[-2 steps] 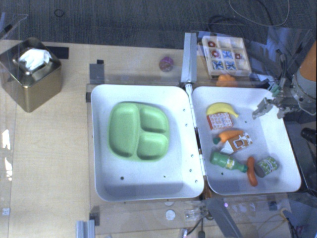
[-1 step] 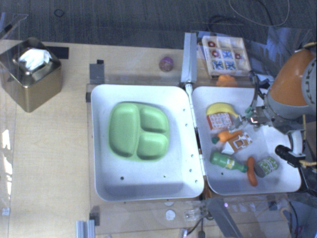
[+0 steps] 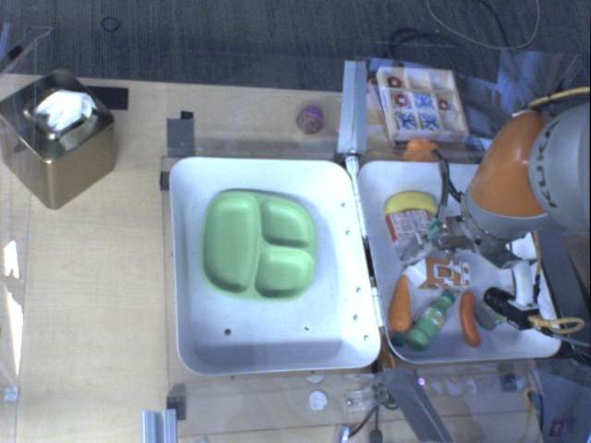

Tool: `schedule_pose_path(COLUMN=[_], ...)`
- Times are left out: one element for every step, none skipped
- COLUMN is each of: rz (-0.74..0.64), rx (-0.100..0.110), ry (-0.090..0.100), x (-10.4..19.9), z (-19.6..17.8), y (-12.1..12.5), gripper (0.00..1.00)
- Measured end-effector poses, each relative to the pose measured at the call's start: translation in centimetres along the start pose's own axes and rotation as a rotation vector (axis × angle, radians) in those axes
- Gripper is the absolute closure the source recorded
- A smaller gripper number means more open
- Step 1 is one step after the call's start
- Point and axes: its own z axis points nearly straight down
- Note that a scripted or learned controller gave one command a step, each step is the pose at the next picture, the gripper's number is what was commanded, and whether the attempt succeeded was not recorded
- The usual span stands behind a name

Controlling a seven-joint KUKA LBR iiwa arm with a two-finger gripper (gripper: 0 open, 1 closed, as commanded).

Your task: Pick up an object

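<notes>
My gripper (image 3: 440, 238) hangs low over the middle of the right bin (image 3: 369, 247), below the arm's orange band. Right beside it lie a red-and-white packet (image 3: 410, 224) and a small orange-and-white carton (image 3: 448, 271). A yellow banana-like piece (image 3: 410, 202) rests toward the bin's far side. Near the front edge are an orange carrot (image 3: 400, 305), a green bottle (image 3: 430, 320) and a red sausage (image 3: 469, 318). I see nothing clearly between the fingers.
The left bin (image 3: 185, 275) holds a green divided plate (image 3: 259, 244). Outside the bins are a gold box (image 3: 57, 146) at far left, a purple ball (image 3: 310, 118), a tic-tac-toe board (image 3: 420, 102) and a small orange object (image 3: 420, 149).
</notes>
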Motion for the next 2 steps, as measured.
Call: schedule_pose_path(rz=[-0.047,-0.052], rx=[0.008,0.016], ry=[-0.001,-0.001], x=[0.81,0.79], z=[0.52,-0.18], y=[8.26,8.20], gripper=[0.00,1.00])
